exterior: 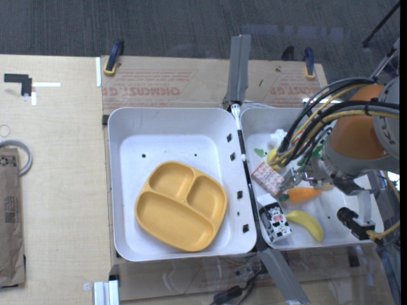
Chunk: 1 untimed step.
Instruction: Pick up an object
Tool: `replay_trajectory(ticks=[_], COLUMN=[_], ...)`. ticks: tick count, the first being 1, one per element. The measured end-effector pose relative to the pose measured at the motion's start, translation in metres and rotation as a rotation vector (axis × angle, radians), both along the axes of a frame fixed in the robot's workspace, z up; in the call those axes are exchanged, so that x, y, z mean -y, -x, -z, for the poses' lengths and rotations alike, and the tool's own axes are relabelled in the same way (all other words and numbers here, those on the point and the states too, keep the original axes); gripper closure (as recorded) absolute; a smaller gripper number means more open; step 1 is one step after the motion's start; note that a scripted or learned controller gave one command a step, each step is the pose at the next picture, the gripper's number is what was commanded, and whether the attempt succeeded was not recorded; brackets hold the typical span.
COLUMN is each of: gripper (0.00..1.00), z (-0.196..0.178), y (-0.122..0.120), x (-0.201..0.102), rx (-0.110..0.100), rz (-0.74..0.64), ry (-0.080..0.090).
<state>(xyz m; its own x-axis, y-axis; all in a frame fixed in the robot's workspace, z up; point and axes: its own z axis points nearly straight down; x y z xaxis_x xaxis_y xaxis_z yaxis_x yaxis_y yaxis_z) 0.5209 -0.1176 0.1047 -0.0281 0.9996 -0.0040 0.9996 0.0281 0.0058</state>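
**Tool low in the right bin, among small objects**

The tool [294,182] is seen in the right bin [331,239], low over its contents, below the orange band [356,138] of the grey arm [388,129]. A bundle of black and yellow cables [305,126] is draped across the wrist and hides much of the tool; whether the tool is spread or pressed together cannot be told, and no object can be seen gripped in it.

Just beside the tool tip, an orange carrot-shaped object [304,195] is found lying roughly level along the bin floor. To the tool's other side, toward the divider, a tilted red-and-white patterned packet [266,178] is noted, close to or touching the tool; contact cannot be confirmed. Below these, a yellow banana [306,223] is laid near the front wall, and next to it a small black-and-white box [275,222] is set in the front corner. Behind the cables, white and green items [275,140] are partly seen; their kind cannot be made out.

The left bin [121,170] is occupied by a yellow three-compartment plate [182,205], laid flat and turned at an angle.

On the tabletop [51,126], a brown paper bag [11,221] is seen at the far left edge. Blue clamps [115,56] are fixed on the cardboard sheet [165,81] behind the bins.
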Motion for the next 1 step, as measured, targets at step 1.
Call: replay_trajectory(ticks=[1], gripper=[0.00], z=[0.0137], y=[0.0240], x=[0.0143], rx=[-0.008], rz=[0.200], ry=[-0.004])
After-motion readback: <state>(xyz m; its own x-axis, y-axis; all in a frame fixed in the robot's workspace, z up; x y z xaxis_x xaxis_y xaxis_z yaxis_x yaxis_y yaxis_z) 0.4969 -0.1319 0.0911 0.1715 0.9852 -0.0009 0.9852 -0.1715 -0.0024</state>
